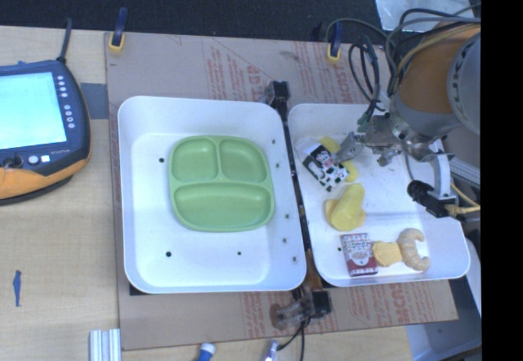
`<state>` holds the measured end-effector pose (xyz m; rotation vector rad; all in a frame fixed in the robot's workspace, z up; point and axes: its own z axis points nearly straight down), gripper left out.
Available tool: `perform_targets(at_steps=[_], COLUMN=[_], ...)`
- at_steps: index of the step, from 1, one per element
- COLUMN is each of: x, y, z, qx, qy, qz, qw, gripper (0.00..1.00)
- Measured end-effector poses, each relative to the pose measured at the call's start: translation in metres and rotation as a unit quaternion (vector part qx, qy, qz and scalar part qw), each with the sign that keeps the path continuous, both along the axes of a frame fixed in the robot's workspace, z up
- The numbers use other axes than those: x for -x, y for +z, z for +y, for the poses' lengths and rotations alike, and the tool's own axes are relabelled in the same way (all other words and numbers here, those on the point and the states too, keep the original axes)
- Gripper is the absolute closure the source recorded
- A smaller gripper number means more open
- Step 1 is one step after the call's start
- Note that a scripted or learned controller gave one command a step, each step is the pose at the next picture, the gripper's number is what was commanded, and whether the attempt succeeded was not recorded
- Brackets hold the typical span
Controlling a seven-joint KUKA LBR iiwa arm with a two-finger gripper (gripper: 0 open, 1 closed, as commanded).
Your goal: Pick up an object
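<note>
Gripper (353, 149) is low over the upper part of the right bin (458, 269), hanging off the grey arm (433, 73) with its orange band, which comes in from the right. Can't tell the gripper's state: the tip is dark and blends into the clutter under it. It sits at or just above a small black-and-white patterned object (325, 167) and a yellow piece (329, 144) next to it; contact not resolvable.

Right bin contents:
- black-and-white object, upper left of the bin, near the divider edge
- yellow piece just above it, partly hidden by the gripper
- pale yellow cup-like object (346, 207) lying on its side, mid-left
- small red-and-white packet (357, 254) flat near the front wall
- yellow-tan lumpy item (386, 253) just right of the packet
- tan croissant-shaped piece (413, 247) touching or nearly touching that item, front right

Nothing visibly lifted; all objects look to be resting on the bin floor.

Left bin (139, 261): one green divided plate (221, 182), three compartments, roughly centred, flat.

Both bins sit side by side on a brown cardboard sheet (204, 65), their inner walls touching or nearly so, with a black clamp (279, 92) at the top of the seam. Tablet-style pendant (37, 127) with a lit screen lies on the bench, well left of the bins.
</note>
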<state>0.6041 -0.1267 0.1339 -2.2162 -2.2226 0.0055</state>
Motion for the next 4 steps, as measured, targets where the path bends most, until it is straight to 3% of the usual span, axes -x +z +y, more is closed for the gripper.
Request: perform_targets(at_steps=[1,2,3,4], x=[0.032,0.076,0.012,-0.050], y=[-0.026,-0.042,-0.042,-0.042], z=[0.005,0.014,-0.002,0.011], qx=[0.0011,0.0002,-0.0003,-0.0010], qy=[0.000,0.002,0.000,0.000], qz=[-0.011,-0.001,-0.001,0.001], qw=[0.9999,1.0000,1.0000,1.0000], gripper=[0.00,0.00,0.00,0.00])
